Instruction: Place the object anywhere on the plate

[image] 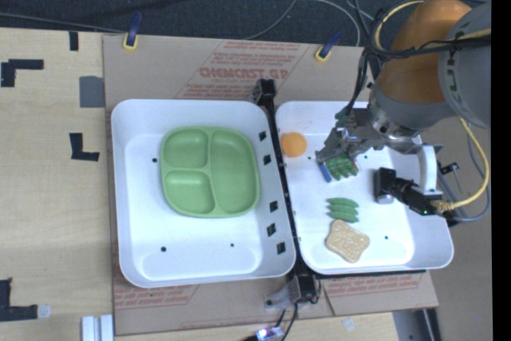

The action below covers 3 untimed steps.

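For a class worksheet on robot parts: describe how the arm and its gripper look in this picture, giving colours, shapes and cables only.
The arm is bulky and rounded, grey with a broad orange band above the wrist. Thin cables, yellow and dark, loop around it. The gripper is a dark metal assembly with small green and blue details.

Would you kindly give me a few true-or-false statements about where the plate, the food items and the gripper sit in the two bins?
1. The green divided plate lies in the left bin. True.
2. The orange ball rests on the plate. False: it lies in the right bin, near the divider.
3. The cracker lies in the right bin, below the green pea pod. True.
4. The gripper hovers over the left bin. False: it is over the right bin, at a green toy.
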Motion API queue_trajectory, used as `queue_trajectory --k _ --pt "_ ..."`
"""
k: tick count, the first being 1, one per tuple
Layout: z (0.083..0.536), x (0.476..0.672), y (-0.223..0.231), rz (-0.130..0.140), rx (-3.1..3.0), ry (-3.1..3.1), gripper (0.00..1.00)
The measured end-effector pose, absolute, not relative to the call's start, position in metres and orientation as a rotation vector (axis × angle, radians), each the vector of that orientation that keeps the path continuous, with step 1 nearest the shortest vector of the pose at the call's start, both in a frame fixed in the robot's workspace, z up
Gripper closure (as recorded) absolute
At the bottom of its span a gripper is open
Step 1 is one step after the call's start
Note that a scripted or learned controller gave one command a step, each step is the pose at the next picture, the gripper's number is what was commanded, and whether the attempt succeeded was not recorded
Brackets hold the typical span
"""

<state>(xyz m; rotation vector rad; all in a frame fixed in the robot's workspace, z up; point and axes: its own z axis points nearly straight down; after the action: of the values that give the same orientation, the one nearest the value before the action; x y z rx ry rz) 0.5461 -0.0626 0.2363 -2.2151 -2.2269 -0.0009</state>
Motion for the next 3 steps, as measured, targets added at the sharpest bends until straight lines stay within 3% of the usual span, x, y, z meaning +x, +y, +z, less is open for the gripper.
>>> queue_trajectory --k 2,3 --pt "0.231 0.569 0.044 0.003 -2.214 -2.227 1.00" --pt "0.221 0.593 0.100 0.002 -2.215 -2.227 1.00"
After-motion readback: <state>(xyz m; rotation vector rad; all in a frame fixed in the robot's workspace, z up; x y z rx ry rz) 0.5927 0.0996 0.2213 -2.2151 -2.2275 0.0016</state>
